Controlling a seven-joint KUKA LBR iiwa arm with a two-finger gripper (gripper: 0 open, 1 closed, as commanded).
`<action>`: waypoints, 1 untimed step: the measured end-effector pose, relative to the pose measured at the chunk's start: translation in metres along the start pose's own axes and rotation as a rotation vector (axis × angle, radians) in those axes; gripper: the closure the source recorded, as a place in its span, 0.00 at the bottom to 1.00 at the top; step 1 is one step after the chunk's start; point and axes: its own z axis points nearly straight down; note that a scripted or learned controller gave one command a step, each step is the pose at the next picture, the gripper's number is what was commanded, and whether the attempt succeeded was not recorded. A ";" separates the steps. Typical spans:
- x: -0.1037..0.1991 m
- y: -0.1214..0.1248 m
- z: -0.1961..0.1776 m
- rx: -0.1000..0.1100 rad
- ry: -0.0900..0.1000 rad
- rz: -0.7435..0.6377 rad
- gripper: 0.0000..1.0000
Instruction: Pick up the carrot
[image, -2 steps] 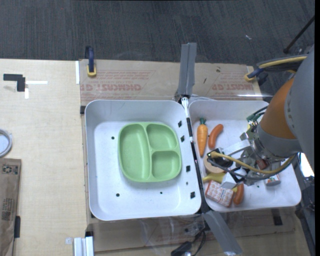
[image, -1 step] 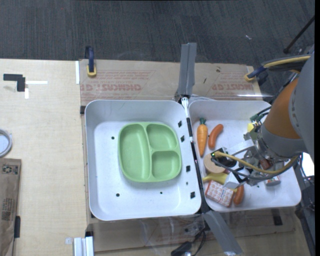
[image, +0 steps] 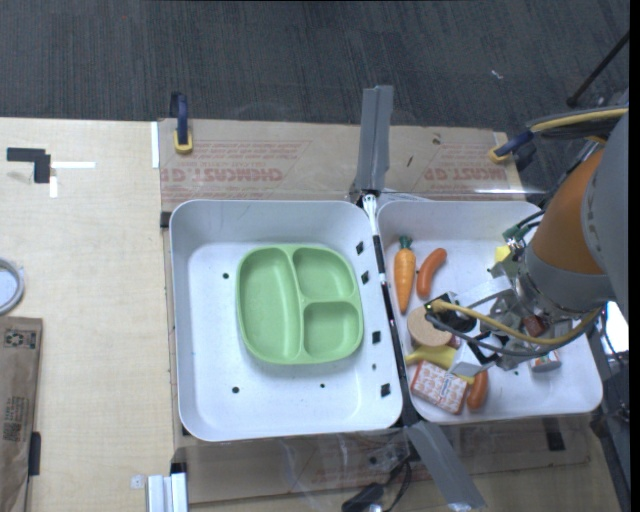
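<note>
Counter (image: 90, 260), left to right. The left bin (image: 200, 330) holds a green divided plate (image: 298, 302), nothing else.

In the right bin (image: 470, 230), the carrot (image: 403, 275) lies just inside the left wall, in the far half. Its long axis runs front to back, with the green top toward the far edge and the tip toward the near edge. An orange sausage (image: 430, 270) lies just beside it on the right, slanted, and appears not to touch it. A printed box (image: 440, 387) sits near the front edge.

The arm (image: 570, 230) hangs low over the right half of this bin. The wrist hides the jaws, so wide or narrow cannot be told; nothing is seen held.

Judgement: the carrot lies left of the jaws and farther back. The jaws should close across its width, taking care to avoid the sausage.
</note>
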 end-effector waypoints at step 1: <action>0.000 0.000 -0.008 0.000 -0.004 -0.004 1.00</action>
